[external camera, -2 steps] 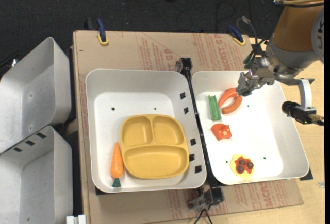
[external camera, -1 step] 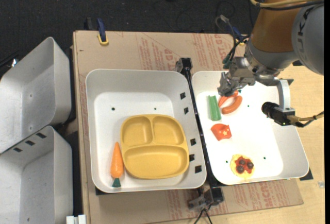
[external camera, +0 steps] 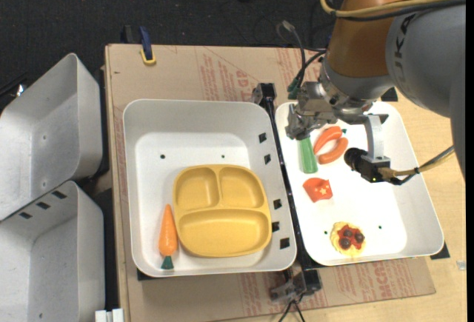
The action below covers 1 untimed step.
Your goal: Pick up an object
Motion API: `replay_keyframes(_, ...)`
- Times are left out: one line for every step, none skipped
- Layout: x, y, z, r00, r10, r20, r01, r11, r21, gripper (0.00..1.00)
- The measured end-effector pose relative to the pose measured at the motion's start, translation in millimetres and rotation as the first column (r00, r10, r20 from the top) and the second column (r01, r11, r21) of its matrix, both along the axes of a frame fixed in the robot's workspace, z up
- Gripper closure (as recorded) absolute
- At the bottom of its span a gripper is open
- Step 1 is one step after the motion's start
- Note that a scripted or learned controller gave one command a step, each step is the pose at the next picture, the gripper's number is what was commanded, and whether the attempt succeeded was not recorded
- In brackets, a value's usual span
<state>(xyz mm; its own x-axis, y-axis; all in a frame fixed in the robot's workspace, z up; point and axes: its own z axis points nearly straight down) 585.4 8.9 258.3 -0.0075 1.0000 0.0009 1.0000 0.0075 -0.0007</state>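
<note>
I see the gripper (external camera: 305, 126) low over the right bin (external camera: 415, 228), at the top of a green piece (external camera: 307, 155); jaw state I cannot tell. Orange-red sausage (external camera: 330, 144) just beside; carrot (external camera: 168, 232) by the yellow tray (external camera: 222, 209), left bin (external camera: 148, 128).

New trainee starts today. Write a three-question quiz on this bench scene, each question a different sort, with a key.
1. True or false: the carrot lies inside the yellow divided plate.
2. Which item sits nearest the gripper? A) the green stick B) the small pizza C) the carrot
3. Fill in: the red pepper piece lies in the ____ bin of this view.

Key: 1 false, it lies beside the plate; 2 A; 3 right.
</note>
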Motion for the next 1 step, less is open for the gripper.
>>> replay_keyframes(-11.7,47.7,-0.5,1.0,0.0,-0.001,0.0,1.0,0.0,1.0)
